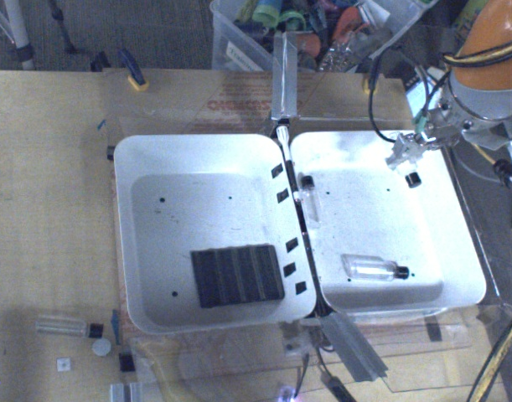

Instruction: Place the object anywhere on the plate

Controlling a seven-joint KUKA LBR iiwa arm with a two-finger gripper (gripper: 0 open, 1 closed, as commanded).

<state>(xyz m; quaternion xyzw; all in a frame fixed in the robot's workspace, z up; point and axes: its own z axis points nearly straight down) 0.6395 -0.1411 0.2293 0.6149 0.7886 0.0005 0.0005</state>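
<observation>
Nearest, the clear vial (374, 268) lies at five o'clock, well apart from the dark plate (237, 275); with the gripper (404, 152) at one o'clock, fingers too blurred to tell, a slippery grab may fail.

soft overhead light, glare on right bin (423, 153), mild blur, faint shadows

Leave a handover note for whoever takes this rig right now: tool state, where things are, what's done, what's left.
Tool: above the right bin's far right corner, nothing seen between its fingers; open or shut unclear.
Clear vial with a black cap: lying on its side on the right bin's floor, near the front.
Dark ribbed plate: flat in the left bin, nothing on it.
Done: no placement yet.
Left: grasp the vial, carry it across the divider, set it on the plate.
</observation>
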